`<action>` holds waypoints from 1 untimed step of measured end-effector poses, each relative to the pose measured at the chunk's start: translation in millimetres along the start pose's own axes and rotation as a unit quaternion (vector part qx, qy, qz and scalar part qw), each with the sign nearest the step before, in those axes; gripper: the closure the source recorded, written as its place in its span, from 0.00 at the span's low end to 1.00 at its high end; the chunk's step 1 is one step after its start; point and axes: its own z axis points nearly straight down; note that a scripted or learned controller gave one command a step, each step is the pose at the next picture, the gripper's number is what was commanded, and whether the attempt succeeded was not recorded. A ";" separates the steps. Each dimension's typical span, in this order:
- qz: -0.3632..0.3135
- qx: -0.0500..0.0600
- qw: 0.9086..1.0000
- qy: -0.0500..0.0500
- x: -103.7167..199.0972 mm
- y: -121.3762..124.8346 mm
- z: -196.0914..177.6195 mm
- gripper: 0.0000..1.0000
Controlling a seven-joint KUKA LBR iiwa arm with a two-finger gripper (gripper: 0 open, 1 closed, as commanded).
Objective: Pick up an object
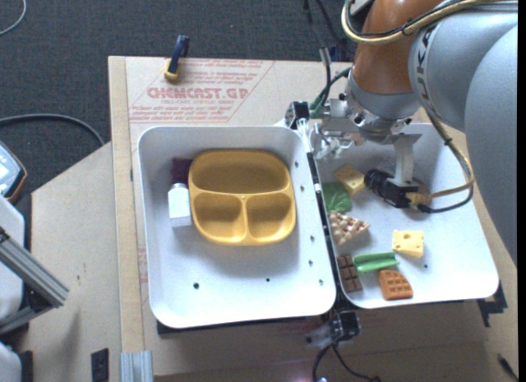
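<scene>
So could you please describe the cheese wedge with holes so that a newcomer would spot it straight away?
Start at the right bin, the one the arm reaches into. Toward its right side lies the cheese wedge, pale yellow with round holes. The waffle below it is orange and gridded, and the green pod to its left is long and thin.

Right bin [460, 282]: cheese wedge [408, 242], waffle [395, 284], green bean [376, 261], chocolate [350, 273], all flat.

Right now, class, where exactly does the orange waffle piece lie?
The orange waffle lies in the right bin, near its front edge, just below the green bean pod and right of the chocolate bar.
</scene>
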 end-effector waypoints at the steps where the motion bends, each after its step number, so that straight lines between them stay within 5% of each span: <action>1: -0.001 -0.003 1.000 0.000 -1.2 8.1 -2.4 1.00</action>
